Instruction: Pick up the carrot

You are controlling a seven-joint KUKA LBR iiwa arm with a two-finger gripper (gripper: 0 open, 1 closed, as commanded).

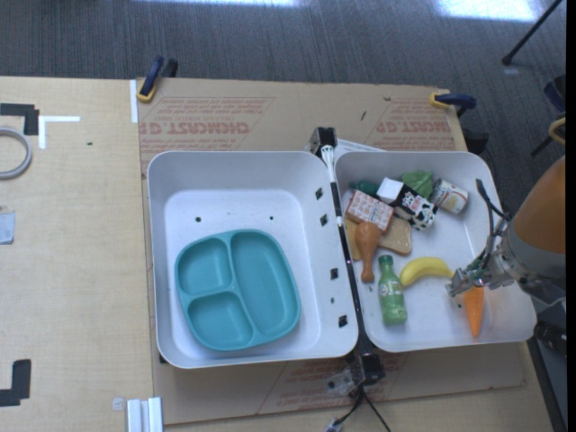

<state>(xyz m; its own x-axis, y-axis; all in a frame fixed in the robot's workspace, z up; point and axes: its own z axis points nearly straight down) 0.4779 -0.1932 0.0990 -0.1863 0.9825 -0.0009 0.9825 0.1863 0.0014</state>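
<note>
Fingers (459,285) of my gripper (474,283) are standing a little apart, I think, one on each side of the fat end of the carrot (474,313). They are not squeezing it yet, as far as I am seeing, so I am not calling it held.

The carrot is lying in the right bin (432,342), close to the front right corner, with its pointy end aiming at the front edge. The banana (425,269) is lying just beside it, toward the middle of the bin. The green bottle (391,291) is lying a bit further over, nearer the left edge of that bin.

I am judging that I am at the grabbing step. The reaching looks done, and the lifting is not starting yet.

Next I am wanting the fingers to close on the fat end and get a firm hold. Then I am wanting the arm (540,223) to go straight up, slowly. The carrot is getting thin toward its tip, so I am thinking it could slip out if the hold is too far down. I am also watching the banana, so the fingers are not bumping it.
</note>
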